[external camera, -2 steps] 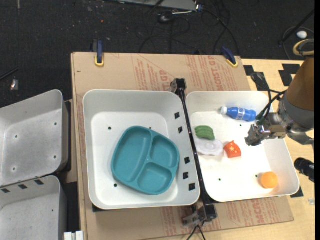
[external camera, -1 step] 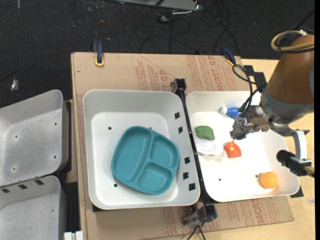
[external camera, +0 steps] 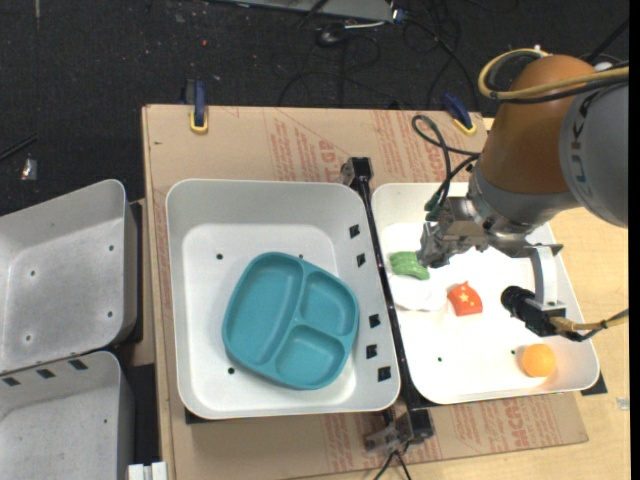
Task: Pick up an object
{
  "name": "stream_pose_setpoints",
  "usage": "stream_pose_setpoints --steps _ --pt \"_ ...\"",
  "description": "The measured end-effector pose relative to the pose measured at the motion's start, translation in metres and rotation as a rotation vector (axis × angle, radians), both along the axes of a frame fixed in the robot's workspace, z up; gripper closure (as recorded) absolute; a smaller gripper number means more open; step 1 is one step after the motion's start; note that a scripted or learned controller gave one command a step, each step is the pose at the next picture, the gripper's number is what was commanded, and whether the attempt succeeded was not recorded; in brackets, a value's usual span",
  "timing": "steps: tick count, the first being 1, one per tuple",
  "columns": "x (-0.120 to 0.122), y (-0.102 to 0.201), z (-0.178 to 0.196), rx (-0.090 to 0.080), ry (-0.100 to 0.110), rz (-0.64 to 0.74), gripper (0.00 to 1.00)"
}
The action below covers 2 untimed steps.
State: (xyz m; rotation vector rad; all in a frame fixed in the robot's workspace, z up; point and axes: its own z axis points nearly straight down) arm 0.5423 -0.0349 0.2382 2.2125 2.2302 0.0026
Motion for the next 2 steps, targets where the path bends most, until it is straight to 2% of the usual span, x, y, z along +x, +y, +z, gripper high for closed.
stream_pose_setpoints --steps 2 --pt "0.022 0.096 -0.015 0.000 0.000 -0.001 1.00"
